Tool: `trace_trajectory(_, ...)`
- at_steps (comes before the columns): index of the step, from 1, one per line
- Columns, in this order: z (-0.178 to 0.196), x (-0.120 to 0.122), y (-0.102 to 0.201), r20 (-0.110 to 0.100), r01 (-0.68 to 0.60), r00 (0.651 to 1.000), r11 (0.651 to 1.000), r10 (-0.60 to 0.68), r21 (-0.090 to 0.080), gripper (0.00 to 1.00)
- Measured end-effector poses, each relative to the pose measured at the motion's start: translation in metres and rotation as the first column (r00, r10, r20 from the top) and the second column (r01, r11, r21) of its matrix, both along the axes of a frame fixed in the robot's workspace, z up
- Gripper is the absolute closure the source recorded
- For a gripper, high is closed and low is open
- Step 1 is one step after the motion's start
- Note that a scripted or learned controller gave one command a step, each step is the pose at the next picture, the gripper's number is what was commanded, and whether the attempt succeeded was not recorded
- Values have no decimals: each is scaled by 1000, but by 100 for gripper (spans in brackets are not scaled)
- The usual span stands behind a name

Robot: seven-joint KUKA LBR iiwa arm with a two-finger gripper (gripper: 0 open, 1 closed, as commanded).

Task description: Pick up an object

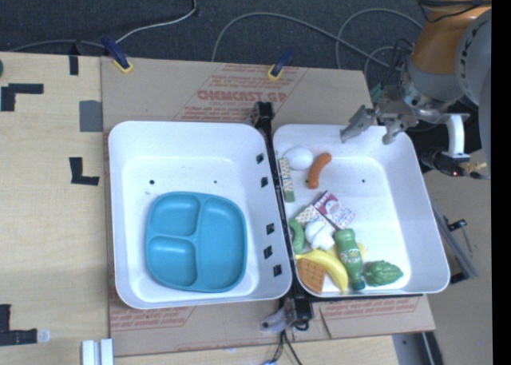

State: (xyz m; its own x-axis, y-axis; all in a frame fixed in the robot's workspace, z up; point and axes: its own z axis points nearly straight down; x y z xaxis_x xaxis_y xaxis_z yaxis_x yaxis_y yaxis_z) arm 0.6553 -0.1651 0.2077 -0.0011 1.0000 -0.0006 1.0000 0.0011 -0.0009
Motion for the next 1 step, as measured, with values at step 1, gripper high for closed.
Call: trace_trajectory(1,-113,-7,37,1,0,1000,1000,0,0,0)
